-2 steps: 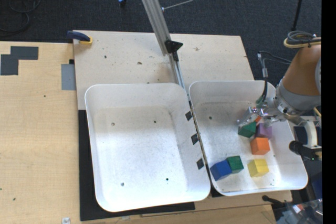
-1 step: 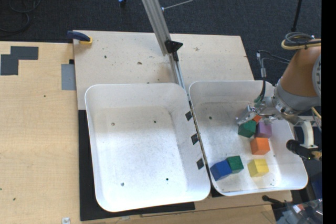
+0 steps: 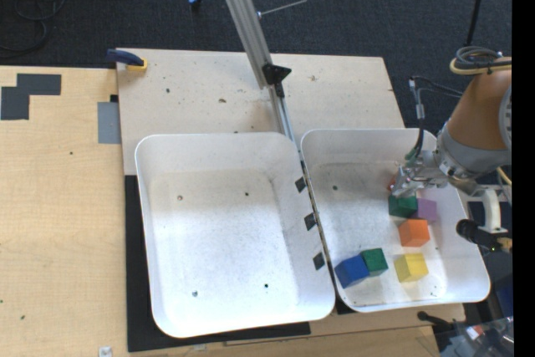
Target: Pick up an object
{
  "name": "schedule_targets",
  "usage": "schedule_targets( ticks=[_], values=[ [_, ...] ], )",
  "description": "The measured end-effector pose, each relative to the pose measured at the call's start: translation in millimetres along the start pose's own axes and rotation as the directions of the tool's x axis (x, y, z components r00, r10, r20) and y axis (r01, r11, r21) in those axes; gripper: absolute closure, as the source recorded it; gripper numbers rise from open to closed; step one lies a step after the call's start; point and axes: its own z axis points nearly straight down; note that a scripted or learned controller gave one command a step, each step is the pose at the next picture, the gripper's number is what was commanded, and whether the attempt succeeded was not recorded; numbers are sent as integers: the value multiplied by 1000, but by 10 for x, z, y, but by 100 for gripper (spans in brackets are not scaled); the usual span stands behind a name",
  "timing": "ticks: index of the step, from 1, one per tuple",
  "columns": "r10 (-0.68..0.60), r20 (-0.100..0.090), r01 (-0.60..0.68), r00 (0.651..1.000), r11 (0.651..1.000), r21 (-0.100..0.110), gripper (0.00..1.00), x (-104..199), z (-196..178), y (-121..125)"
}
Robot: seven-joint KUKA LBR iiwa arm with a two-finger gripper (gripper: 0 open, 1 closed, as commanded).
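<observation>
The right bin (image 3: 351, 155) holds several small blocks. A dark green block (image 3: 403, 206) lies near its right side, with a pale purple block (image 3: 427, 209) touching it on the right and an orange block (image 3: 414, 232) just in front. Nearer the front edge sit a yellow block (image 3: 410, 267), a lighter green block (image 3: 374, 261) and a blue block (image 3: 351, 270). My gripper (image 3: 405, 182) reaches in from the right and hangs directly over the dark green block's far edge, very close to it or touching it.
The left bin (image 3: 167, 171) stands beside the right one, with a dividing rim and black clips (image 3: 308, 220) between them. A slanted aluminium post (image 3: 251, 29) rises behind the bins. Cables and a black fitting (image 3: 481, 232) hang off the arm at the right.
</observation>
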Motion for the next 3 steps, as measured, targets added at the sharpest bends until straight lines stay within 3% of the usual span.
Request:
schedule_targets(
  ticks=[1,2,3],
  values=[
    [-3,-1,4,1000,1000,22,100,21,-455,92],
    [-4,-1,4,1000,1000,21,100,10,-937,109],
    [-5,-4,5,1000,1000,27,100,421,-922,19]
  ],
)
